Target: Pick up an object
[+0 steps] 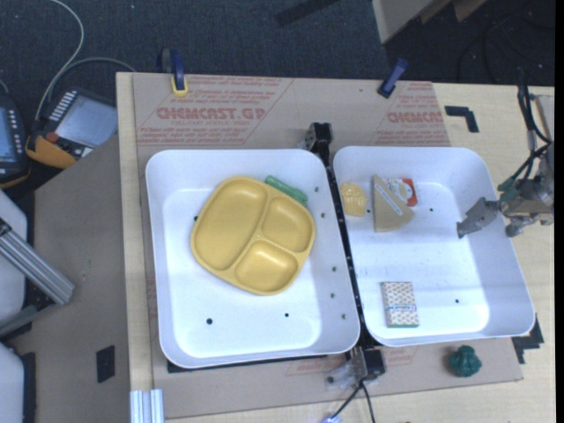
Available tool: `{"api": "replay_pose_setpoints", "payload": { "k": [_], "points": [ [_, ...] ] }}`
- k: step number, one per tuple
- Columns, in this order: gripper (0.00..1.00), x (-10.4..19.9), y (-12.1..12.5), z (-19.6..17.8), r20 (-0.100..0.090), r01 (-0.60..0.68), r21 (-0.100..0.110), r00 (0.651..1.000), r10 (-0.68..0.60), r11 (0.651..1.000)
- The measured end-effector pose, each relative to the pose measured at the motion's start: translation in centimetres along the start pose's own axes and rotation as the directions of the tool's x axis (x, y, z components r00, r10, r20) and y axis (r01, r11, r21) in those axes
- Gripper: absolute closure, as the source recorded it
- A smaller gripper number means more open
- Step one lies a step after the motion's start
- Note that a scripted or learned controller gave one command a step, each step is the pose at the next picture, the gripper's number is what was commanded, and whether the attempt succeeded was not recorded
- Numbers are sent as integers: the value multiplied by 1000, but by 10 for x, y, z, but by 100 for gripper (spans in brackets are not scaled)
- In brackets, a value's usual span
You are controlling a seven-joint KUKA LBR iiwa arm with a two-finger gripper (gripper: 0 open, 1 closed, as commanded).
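The gripper (483,215) reached in from the right, low over the right bin's (441,320) right side, with most of the arm cut off by the frame edge. Its grey tip was small and blurred; whether it was open or closed could not be told, and nothing could be seen held in it.

The right bin held 3 things. A pale yellow object (353,198) lay against its upper left wall, its shape too soft to identify. Just beside it sat a tan wedge (388,211) with a red-and-white packet (403,190) partly tucked behind it. A small patterned box (400,304) lay apart, near the lower wall.

In the left bin (229,337), a yellow 3-compartment plate (254,234) covered most of a green item (286,188), leaving 1 end showing. A dark green object (463,360) sat on the bench outside the right bin's lower right corner.
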State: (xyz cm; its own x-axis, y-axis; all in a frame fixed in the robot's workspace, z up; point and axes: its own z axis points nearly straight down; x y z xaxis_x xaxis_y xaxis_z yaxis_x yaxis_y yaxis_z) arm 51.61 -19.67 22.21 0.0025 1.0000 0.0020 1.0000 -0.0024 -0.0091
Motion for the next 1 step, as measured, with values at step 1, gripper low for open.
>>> {"api": "replay_pose_setpoints", "payload": {
  "k": [1],
  "points": [
    [0,0,2,-5,3,3,-9,1000,-3,1000]
  ]
}}
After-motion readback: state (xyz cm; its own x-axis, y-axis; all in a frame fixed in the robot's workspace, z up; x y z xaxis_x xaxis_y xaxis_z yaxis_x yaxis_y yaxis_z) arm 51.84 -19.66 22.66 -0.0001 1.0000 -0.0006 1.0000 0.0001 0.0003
